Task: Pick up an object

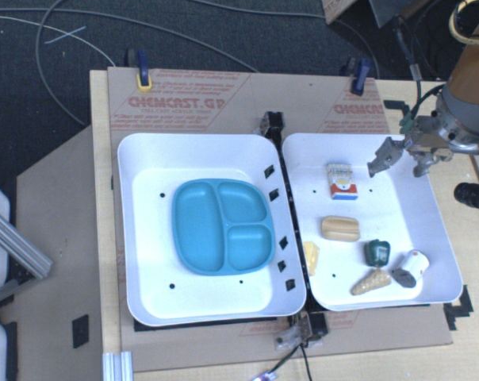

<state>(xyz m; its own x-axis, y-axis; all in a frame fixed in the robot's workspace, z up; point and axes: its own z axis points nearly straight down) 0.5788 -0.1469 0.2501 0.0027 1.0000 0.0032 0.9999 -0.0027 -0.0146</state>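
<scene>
Gripper (401, 156) above right bin's (442, 228) far edge

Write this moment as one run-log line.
pincer open, above right bin | holding nothing | small carton nearest | blue tray in left bin

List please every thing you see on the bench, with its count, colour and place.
bins: 2, white, side by side
plate: 1, blue, three compartments, left bin
carton: 1, white with red and blue, right bin, far part
bun: 1, tan, right bin, middle
wedge: 1, pale yellow, right bin, left edge
cup: 1, dark green, right bin, near part
cone: 1, tan, right bin, near edge
clamps: 2, blue, far board edge
gripper: 1, grey, above right bin's far right corner
</scene>
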